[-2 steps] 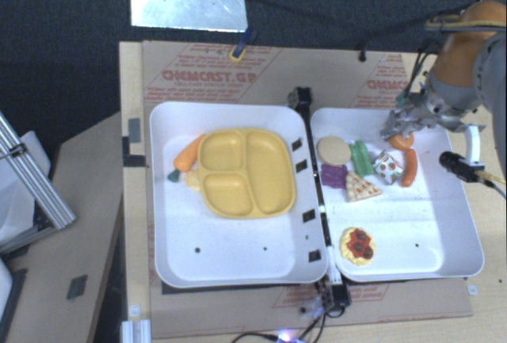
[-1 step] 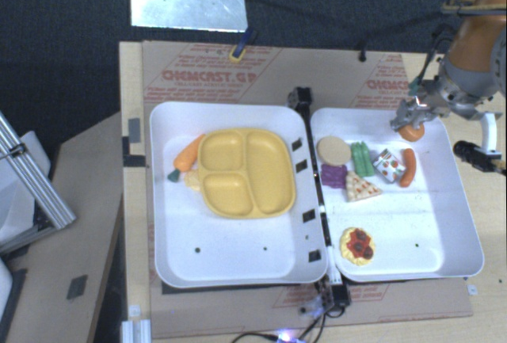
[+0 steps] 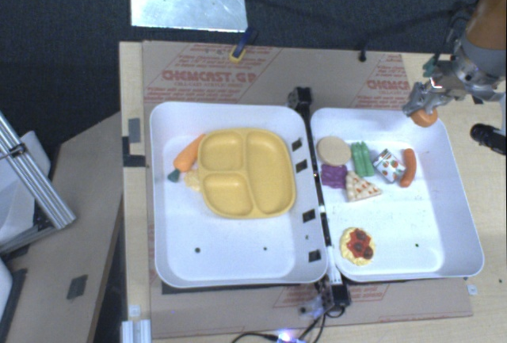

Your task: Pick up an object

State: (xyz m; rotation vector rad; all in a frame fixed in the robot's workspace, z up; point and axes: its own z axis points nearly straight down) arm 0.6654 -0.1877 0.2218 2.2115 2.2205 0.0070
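- Above the far right corner of the right shallow white bin (image 3: 458, 199), the grey two-finger gripper (image 3: 421, 105) is clenched on a small round orange toy (image 3: 425, 117).
- Inside that bin, near its left wall, lie a tan round disc (image 3: 333, 150), a green ridged piece (image 3: 361, 158), a purple lump (image 3: 334, 175) and a pizza-slice toy (image 3: 362, 188).
- Toward its near edge sits a yellow round toy with red topping (image 3: 358, 245).
- Left of that bin, a yellow divided plate (image 3: 242, 173) rests in the left white bin (image 3: 170, 246).

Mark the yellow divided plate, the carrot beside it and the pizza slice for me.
yellow divided plate (image 3: 242, 173): camera view, on its central divider.
carrot (image 3: 188, 153): camera view, mid orange body.
pizza slice (image 3: 362, 188): camera view, centre of the wedge.
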